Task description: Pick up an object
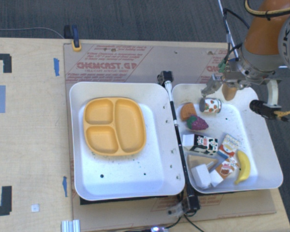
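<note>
My gripper (217,91) hangs over the far end of the right bin (261,129), open, with one grey finger (207,88) to the left and a tan-tipped one (228,92) to the right. Nothing sits between them. Just below it lies a small white can with a red and yellow label (210,105), on its side. Near it are an orange round piece (187,110) and a purple-red berry-like piece (198,123). Further forward lie a black-and-white carton (205,144), a banana (242,167), colourful packets (228,153) and white blocks (203,174).
The left bin (87,178) holds a yellow divided plate (114,126). A black rod (170,100) runs along the seam between the bins. Cables trail from the arm (268,28) at the top right, and a black part (262,108) sticks out over the right bin's far rim.
</note>
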Robot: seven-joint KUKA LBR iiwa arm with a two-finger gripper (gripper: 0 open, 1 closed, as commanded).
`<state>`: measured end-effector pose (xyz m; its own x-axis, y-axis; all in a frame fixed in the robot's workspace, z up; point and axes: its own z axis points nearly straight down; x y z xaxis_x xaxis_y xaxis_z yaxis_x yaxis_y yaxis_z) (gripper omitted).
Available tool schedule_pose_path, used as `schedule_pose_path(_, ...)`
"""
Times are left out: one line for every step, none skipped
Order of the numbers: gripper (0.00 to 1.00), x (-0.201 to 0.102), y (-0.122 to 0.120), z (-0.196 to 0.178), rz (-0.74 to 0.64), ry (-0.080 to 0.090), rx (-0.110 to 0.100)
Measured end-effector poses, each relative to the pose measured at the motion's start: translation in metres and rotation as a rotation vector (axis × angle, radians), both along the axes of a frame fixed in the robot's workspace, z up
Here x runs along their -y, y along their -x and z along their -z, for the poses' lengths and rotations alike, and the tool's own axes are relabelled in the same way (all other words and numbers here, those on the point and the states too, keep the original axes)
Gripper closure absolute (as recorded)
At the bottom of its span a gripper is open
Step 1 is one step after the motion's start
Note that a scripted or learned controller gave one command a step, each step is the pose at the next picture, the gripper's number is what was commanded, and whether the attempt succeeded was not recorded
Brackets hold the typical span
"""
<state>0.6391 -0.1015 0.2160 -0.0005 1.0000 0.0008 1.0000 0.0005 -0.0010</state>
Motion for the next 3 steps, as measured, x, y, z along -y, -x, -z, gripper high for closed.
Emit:
schedule_pose_path(0.00, 0.016, -0.024, 0.084, 0.000, 0.002, 0.004)
schedule_pose_path(0.00, 0.025, -0.025, 0.097, -0.001, 0.001, 0.003)
schedule_pose_path(0.00, 0.027, -0.027, 0.120, 0.000, 0.001, 0.003)
